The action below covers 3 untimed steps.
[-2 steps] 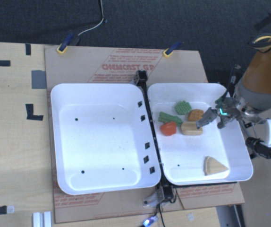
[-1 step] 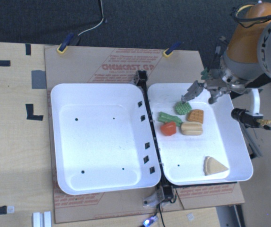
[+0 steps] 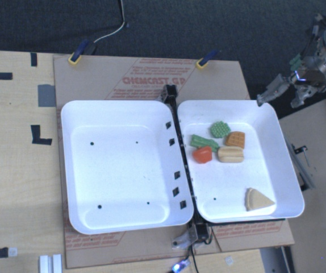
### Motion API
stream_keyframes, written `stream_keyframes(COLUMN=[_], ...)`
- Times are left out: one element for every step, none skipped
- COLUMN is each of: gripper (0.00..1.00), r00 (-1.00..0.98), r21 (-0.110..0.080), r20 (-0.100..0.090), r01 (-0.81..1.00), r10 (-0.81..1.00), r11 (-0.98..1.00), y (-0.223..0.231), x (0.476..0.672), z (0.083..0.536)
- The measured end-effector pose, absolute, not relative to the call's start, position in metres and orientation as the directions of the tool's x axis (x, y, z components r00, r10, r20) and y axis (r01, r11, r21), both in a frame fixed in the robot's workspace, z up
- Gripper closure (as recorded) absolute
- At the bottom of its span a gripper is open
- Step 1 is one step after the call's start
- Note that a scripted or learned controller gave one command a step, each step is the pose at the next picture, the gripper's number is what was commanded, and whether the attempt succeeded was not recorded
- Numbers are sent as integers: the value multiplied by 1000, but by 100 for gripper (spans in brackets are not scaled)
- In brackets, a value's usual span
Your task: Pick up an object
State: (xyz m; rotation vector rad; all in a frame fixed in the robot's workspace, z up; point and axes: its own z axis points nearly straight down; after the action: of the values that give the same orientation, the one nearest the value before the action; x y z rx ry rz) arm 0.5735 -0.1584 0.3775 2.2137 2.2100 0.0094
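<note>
Objects: five small toy foods, all lying in the right bin (image 3: pixel 265 118), none lifted.
Green round piece (image 3: pixel 220 129): bumpy, toward 12 o'clock of the cluster, just beside the waffle-like square.
Orange square (image 3: pixel 235 139): grid-patterned, at 3 o'clock of the green round piece, touching or nearly touching the tan roll below.
Tan roll (image 3: pixel 230 154): lying flat at 6 o'clock of the orange square, just beside the red piece.
Red piece (image 3: pixel 203 154): rounded, at 9 o'clock of the tan roll, tucked under the green strip.
Green strip (image 3: pixel 204 141): long, slanted, near the divider between the bins.
Tan wedge (image 3: pixel 258 199): well apart from the cluster, toward 5 o'clock of the right bin, near its front rim.
Left bin (image 3: pixel 117 112): white, shallow, at 9 o'clock of the right bin, touching along the black-clipped seam.
Gripper (image 3: pixel 299 87): outside the bins, at 2 o'clock of the right bin, over the dark floor; blurred, nothing seen in its grasp; open or closed, cannot tell.
Bench surface (image 3: pixel 15 152): light wood with black marks, brown board (image 3: pixel 146 78) under both bins.
</note>
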Motion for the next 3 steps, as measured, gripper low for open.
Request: stream_keyframes(gripper=[100, 100, 100], r00=[-1, 9, 0], r21=[0, -4, -8], r20=[-3, -2, 2], r01=[1000, 1000, 1000], r10=[1000, 1000, 1000], r11=[1, -9, 0], y=[-156, -229, -223], x=[574, 512, 511], z=[378, 343, 250])
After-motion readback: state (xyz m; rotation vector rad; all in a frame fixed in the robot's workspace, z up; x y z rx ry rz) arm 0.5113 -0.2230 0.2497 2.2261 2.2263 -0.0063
